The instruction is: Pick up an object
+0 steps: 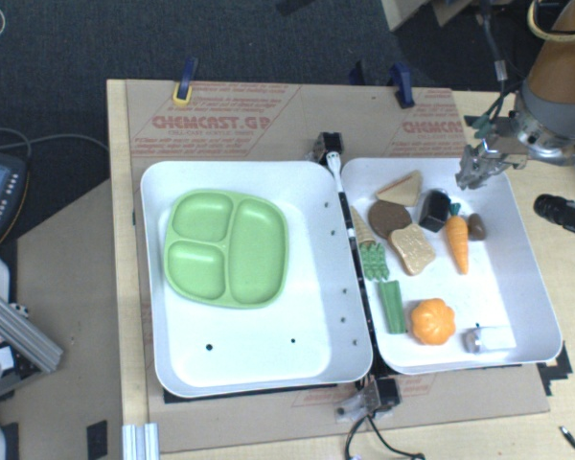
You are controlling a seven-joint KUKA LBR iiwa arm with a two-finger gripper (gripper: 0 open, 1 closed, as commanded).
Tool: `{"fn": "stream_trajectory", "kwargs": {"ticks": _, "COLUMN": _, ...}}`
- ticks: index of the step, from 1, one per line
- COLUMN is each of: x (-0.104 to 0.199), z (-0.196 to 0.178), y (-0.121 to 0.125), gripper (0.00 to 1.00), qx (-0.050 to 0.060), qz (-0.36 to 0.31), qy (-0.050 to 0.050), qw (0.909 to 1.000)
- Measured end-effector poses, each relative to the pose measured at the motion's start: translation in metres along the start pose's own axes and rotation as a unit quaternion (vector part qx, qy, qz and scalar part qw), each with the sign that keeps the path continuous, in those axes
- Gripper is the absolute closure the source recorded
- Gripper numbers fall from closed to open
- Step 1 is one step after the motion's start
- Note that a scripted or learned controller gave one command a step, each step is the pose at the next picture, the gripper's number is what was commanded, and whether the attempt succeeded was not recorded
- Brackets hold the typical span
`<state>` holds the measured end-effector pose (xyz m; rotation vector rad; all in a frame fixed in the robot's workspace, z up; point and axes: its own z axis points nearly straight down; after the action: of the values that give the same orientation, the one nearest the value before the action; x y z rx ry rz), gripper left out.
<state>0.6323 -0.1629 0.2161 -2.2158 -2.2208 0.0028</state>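
**Claw parked over far edge of right bin, nothing picked yet**

Arm comes in from the right; claw (474,169) hangs above the far rim of the right bin (527,286). Can't tell if open or closed, too small and blurry. Nothing visible in it.

Likely reason for the pose: staged above the pile, prob lining up a drop onto the far cluster. Closest candidates are the black block (433,209) and the carrot (457,241), both just near-left of the claw.

Contents, right bin:
- tan wedge (400,189) far, brown lump (389,217) touching it
- bread slice (412,250) mid, small brown nut (476,225) right of the carrot
- green stick (391,305) and green ridged bit (372,259) along the left wall
- small pumpkin (432,320) near, small white/grey piece (479,338) near-right

Left bin (172,353): only a green divided plate (226,247), 3 compartments, nothing in them.

Items are packed tight in the far-left half, so a clean single grab looks tricky. Pumpkin sits apart, easier target imo.
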Motion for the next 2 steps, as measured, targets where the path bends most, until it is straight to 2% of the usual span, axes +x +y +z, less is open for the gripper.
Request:
{"fn": "stream_trajectory", "kwargs": {"ticks": 1, "x": 0.042, "z": -0.003, "y": -0.022, "gripper": 1.00, "qx": -0.001, "qz": 0.000, "qy": 0.000, "qw": 1.0000}}
{"fn": "stream_trajectory", "kwargs": {"ticks": 2, "x": 0.085, "z": 0.002, "y": -0.064, "gripper": 1.00, "qx": 0.000, "qz": -0.001, "qy": 0.001, "qw": 1.0000}}
